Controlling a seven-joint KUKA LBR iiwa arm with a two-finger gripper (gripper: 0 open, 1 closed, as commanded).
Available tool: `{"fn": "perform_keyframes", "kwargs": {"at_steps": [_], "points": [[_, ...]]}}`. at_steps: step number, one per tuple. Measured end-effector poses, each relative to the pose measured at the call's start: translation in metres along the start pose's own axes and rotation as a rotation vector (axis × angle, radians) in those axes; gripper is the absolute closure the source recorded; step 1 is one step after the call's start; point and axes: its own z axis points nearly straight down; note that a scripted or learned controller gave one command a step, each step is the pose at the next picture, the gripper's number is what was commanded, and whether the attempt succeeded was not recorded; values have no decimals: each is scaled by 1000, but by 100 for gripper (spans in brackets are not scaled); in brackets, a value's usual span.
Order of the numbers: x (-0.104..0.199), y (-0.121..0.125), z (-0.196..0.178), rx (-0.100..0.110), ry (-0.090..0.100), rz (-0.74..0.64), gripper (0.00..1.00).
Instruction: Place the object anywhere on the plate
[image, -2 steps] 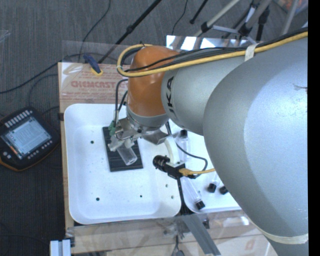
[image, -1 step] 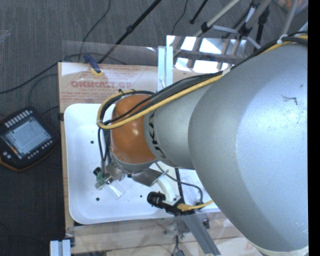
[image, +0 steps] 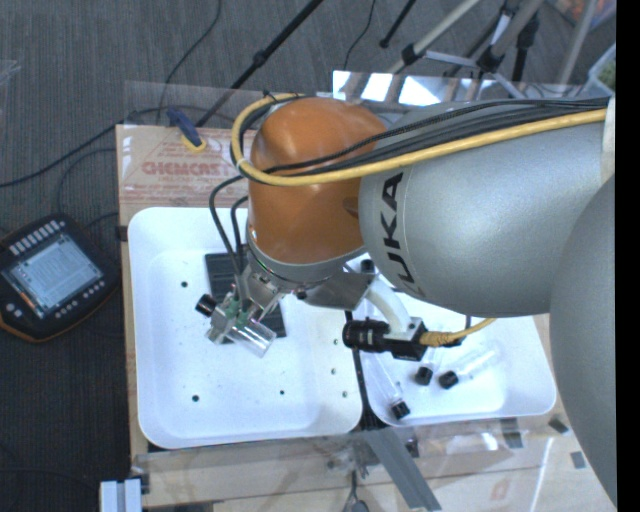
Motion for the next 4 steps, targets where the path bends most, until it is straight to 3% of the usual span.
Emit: {"fn": "perform_keyframes", "kwargs": {"at_steps": [1,2,3,4], "points": [[8,6,180,2,3,68,100],[8,7,86,1,2,-59,100],[6,6,-6,-2,-1,-639,100],[-81,105,-7,-2,-2,-749,100]]}}
